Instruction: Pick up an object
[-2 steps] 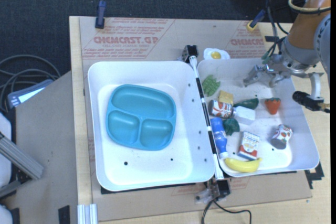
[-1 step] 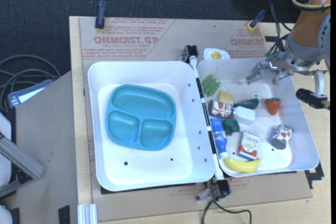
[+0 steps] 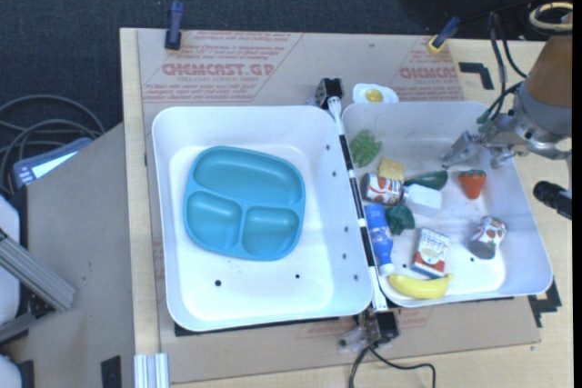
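My gripper point(image 3: 476, 157) hangs over the back right part of the right bin point(image 3: 536, 261), with the arm coming in from the right. Its fingers stand open with nothing between them. Just in front of it lies a red strawberry-like object point(image 3: 471, 184). To its left are a dark green piece point(image 3: 427, 181) on a white piece point(image 3: 424, 198), a yellow block point(image 3: 391, 168), a red can point(image 3: 383, 189) and a green leafy toy point(image 3: 366, 146). Nearer the front lie a blue tube point(image 3: 377, 234), a small carton point(image 3: 431, 252), a banana point(image 3: 418, 285) and a grey and red can point(image 3: 486, 236).
The left bin point(image 3: 173, 132) holds a blue divided plate point(image 3: 244, 202). A yellow and white item point(image 3: 373, 94) sits on the bench behind the bins. A black clip point(image 3: 328, 90) joins the bins at the back. Cables hang at the right near the arm.
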`<state>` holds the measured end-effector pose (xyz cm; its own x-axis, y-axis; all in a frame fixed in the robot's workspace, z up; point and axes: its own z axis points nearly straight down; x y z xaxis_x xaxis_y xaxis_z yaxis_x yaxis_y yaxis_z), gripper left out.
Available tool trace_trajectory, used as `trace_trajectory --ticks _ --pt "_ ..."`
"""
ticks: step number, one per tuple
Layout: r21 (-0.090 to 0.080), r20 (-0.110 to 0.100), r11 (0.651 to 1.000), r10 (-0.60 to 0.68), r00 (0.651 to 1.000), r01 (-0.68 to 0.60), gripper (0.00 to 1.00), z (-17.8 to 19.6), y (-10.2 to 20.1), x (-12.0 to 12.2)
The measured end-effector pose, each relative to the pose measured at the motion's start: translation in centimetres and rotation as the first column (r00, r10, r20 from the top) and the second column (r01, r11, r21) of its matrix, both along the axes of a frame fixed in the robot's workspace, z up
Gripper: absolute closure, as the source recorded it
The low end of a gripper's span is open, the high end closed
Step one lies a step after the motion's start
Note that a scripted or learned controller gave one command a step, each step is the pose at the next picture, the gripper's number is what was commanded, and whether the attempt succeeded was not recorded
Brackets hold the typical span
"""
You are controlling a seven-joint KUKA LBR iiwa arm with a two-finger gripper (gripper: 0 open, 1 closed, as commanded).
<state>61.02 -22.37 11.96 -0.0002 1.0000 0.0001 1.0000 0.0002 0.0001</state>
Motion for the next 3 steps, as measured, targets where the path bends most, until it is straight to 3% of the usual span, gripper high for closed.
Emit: trace_trajectory --ticks 2,3 --pt "0.008 -0.003 1.000 0.003 1.000 -0.003 0.00 -3.5 0.4 -8.3" --pt "0.008 0.002 1.000 0.005 1.000 -0.005 0.00 -3.4 0.6 0.7"
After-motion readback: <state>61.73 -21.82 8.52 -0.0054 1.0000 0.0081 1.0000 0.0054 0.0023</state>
